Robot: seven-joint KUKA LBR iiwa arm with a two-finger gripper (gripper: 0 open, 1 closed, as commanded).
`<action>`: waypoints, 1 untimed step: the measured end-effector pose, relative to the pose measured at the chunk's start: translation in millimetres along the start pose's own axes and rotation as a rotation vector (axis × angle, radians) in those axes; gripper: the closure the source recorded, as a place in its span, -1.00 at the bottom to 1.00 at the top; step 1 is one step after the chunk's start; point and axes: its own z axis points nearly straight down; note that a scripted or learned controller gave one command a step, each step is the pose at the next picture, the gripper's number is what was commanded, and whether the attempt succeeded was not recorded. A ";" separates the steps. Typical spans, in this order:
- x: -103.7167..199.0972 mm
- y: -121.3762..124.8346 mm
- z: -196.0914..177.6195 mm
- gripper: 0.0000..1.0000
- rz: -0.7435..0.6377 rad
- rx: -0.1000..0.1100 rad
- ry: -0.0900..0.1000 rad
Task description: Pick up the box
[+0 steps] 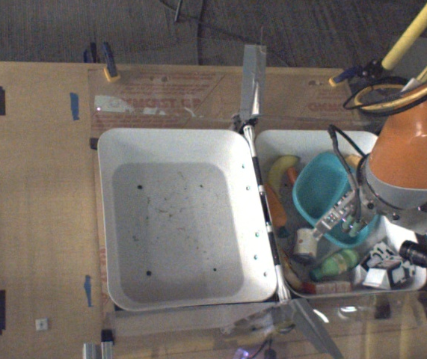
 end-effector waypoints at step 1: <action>93.8 69.8 20.4 1.00 -0.134 0.003 0.002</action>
